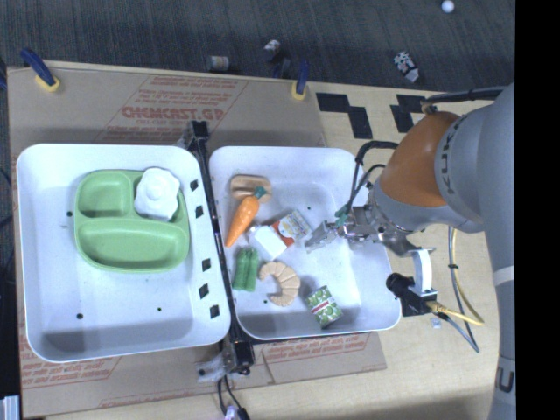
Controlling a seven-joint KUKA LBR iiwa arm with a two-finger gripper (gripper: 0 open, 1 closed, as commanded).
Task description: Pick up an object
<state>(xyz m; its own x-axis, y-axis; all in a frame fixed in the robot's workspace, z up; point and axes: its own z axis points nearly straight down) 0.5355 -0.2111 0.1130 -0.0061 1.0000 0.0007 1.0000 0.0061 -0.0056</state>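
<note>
The tool (322,236) is down inside the right bin (378,315), its metal fingertips reaching left toward the cluster of items — whether they are spread or pressed together, I cannot tell from this slant, and nothing shows pinched between them. The tips sit just beside a small orange-and-white packet (293,226), close enough that contact can't be ruled in or out. The arm (455,178) comes in from the right, orange band bulging over the bin's right rim, the wrist angled down and to the left, cables trailing toward the near right of the worktop (420,374). In that same bin: a carrot (242,219) lying slantwise with a bread-like piece (249,185) at its far end, a white block (268,243), a green piece (244,269) along the left wall, a croissant (281,283) nearer, and a green-patterned box (323,306) by the near rim. Over in the left bin (52,322) sits a green divided tray (131,234) — a white lump (157,192) rests in its far right compartment.
</note>
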